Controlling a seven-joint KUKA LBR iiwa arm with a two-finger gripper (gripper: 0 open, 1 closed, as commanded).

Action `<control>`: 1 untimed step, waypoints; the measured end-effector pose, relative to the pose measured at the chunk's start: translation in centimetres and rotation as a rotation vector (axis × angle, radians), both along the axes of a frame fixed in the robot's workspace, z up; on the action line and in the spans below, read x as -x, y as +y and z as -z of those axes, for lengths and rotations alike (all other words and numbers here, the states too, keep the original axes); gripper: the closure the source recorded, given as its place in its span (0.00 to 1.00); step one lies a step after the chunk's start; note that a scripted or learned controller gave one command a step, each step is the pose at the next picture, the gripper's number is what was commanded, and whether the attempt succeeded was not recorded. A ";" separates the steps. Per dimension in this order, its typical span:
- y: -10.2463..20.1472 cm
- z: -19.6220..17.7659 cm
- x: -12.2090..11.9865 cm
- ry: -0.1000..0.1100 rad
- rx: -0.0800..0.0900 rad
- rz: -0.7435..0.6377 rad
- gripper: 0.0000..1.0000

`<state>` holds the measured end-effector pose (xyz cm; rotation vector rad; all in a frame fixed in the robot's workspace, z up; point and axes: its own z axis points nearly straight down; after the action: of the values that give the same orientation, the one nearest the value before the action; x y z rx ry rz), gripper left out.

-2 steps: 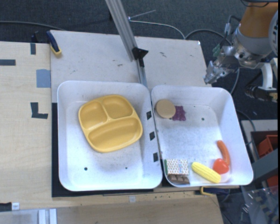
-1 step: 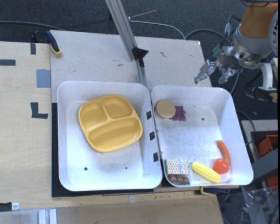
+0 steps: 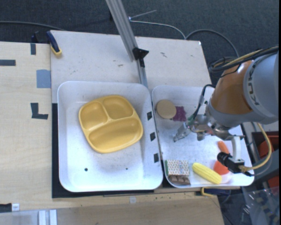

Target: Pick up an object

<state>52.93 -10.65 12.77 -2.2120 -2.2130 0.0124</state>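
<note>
1. Gripper (image 3: 181, 134) hanging mid right bin (image 3: 196, 182), holding nothing; finger state: cannot tell.
2. Corn (image 3: 206, 172) lying at 5 o'clock by the front rim.
3. Yellow plate (image 3: 111, 123) sitting centred in left bin (image 3: 65, 139), margins all round.

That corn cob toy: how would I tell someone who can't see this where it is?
Look in the right-hand white bin, along its near edge. The corn cob lies there, slanted, between a checkered block and orange pieces. It is the only long, yellow, bumpy item in that bin.
</note>
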 end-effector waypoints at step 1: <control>-0.5 4.0 4.3 -0.014 0.004 0.002 0.00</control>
<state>48.61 -11.14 8.78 -2.2231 -2.2200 0.0009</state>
